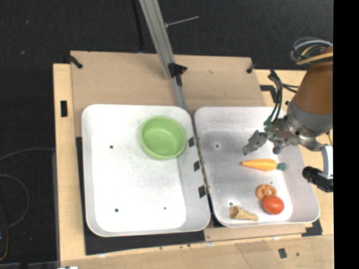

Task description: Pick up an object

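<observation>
Camera view looks down at a slant on two white bins set side by side on a tan bench. Taking the carrot in the right bin as the landmark: it lies flat, orange body pointing left and green stub to the right, near that bin's right side. Just above it hangs the gripper, its two dark fingers spread apart with nothing between them; the left finger reaches down and left, ending above and to the left of the carrot's tip, while the other ends right above the carrot's middle. Neither finger touches the carrot. Above and right of the carrot rises the arm, its orange band over a grey wrist. Below the carrot, near the bin's lower right corner, sits a red tomato, with a small brownish pretzel-like piece touching its upper left. Lower left of the carrot, by the bin's bottom wall, lies a tan cone. Far left of the carrot, in the left bin, a green bowl stands upright near the upper right corner.
</observation>
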### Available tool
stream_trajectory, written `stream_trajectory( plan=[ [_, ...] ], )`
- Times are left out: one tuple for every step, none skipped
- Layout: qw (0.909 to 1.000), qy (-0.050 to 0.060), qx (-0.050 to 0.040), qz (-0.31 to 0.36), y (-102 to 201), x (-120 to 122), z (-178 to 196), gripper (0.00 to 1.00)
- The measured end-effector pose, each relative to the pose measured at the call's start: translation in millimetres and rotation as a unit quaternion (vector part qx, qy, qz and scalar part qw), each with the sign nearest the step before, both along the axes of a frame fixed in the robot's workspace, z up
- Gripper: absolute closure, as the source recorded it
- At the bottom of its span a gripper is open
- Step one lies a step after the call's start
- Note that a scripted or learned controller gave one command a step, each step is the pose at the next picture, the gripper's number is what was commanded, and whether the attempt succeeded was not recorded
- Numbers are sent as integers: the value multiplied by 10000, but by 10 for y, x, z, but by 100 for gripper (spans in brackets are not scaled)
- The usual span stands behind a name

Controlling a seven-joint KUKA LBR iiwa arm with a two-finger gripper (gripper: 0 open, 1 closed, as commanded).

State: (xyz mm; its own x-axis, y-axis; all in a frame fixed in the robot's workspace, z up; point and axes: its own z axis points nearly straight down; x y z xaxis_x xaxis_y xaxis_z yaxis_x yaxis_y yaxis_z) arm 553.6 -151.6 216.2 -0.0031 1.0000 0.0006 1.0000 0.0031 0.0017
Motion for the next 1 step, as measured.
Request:
stream_trajectory(
  plan=[
    [10000,-3,2,-6,0,1,0,0]
  ],
)
